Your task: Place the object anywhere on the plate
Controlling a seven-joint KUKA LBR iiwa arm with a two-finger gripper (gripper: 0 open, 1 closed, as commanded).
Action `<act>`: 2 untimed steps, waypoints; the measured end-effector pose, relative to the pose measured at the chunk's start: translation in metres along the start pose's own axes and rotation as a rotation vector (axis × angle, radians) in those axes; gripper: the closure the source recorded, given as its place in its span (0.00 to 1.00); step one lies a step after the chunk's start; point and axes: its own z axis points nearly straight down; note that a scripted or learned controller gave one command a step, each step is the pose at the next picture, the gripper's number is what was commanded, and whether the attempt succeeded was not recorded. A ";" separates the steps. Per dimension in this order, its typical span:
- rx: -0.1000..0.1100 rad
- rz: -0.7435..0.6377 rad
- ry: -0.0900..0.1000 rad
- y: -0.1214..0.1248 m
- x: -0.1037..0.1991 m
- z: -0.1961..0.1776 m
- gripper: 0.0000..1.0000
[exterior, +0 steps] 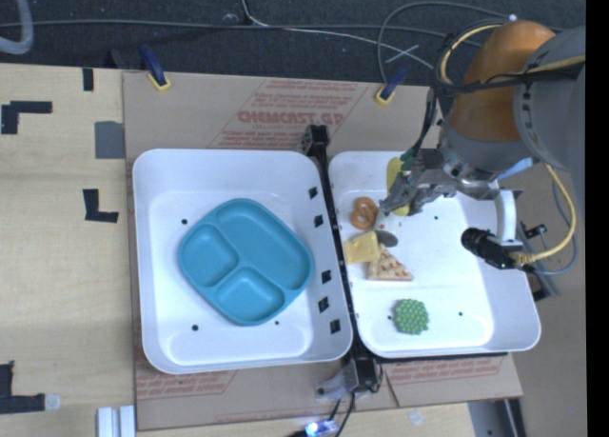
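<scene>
We are seeing the gripper [393, 205] hovering in the right bin [476, 330] beside a brown pretzel [363, 212]; we cannot tell its state. The blue plate [245, 260] is sitting in the left bin [157, 235].

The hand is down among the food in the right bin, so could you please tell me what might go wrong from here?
1. The hand sits amid a tight cluster: the pretzel, yellow wedge and pizza slice lie close together, so it may nudge or grab the wrong one.
2. The blue plate lies in the other bin, across the divider; a weak grasp could drop the item.
</scene>
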 end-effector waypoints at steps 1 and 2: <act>0.000 -0.001 0.001 0.012 0.060 0.006 1.00; 0.000 0.000 0.000 0.018 0.105 0.003 1.00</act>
